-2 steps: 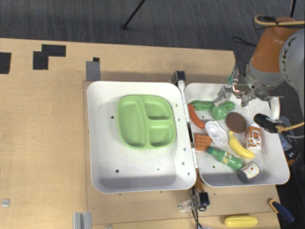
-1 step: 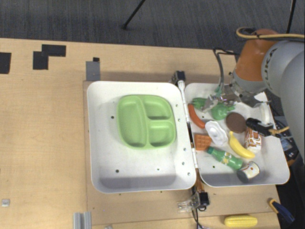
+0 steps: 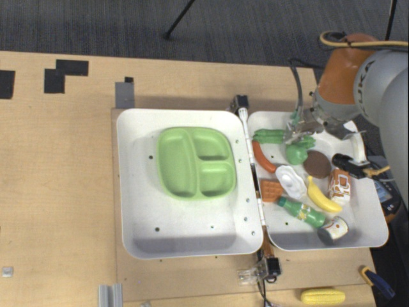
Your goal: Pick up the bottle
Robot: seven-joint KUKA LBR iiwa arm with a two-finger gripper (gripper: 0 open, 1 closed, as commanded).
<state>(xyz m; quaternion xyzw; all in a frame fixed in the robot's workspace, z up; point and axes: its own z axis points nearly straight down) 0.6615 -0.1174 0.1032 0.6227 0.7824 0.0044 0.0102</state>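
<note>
green bottle (image 3: 302, 212), lying flat, orange neck

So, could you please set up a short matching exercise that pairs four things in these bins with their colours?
Things:
1. bottle
2. divided tray
3. banana
4. round item by the banana's top

Colours:
A. brown
B. yellow
C. dark green with an orange neck
D. light green

Pairs: 1-C, 2-D, 3-B, 4-A. The bottle lies in the right bin, while the divided tray sits in the left bin.
</note>
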